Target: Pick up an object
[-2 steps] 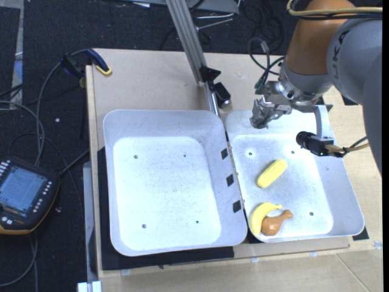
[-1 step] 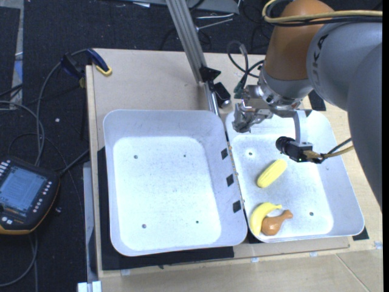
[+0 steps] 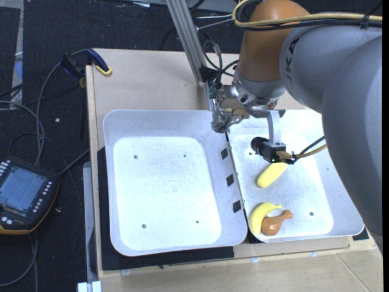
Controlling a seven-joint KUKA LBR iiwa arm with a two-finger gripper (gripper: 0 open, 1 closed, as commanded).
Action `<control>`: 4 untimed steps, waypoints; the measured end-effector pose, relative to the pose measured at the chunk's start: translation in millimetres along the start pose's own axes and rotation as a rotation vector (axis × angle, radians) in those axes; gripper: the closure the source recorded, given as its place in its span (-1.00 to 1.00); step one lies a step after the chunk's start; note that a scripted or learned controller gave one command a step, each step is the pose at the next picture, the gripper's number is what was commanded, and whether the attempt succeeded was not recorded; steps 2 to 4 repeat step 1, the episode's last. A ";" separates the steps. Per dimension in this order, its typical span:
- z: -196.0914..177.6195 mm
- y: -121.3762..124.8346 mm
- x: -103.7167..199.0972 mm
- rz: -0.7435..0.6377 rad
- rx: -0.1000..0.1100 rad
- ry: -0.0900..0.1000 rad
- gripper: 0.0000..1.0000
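Three small things lie in the right bin. A yellow oblong piece rests near the bin's middle. Closer to the front edge, a curved yellow banana-like piece touches an orange-brown drumstick-shaped piece. My gripper hangs over the back left corner of the right bin, by the rims where the two bins meet. It is well behind and left of all three things, and nothing shows between its fingers.
The left bin sits beside the right one on the pale bench. A slanted metal rail rises behind the gripper. The bulky grey arm covers the right bin's back right part.
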State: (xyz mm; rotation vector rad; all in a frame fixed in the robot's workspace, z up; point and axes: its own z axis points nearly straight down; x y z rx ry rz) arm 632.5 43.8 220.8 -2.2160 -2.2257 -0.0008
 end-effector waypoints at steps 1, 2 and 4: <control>-1.4 3.5 50.1 0.000 0.000 0.000 1.00; -1.4 3.5 50.1 0.000 0.000 0.000 1.00; -1.4 3.5 50.1 0.000 0.000 0.000 1.00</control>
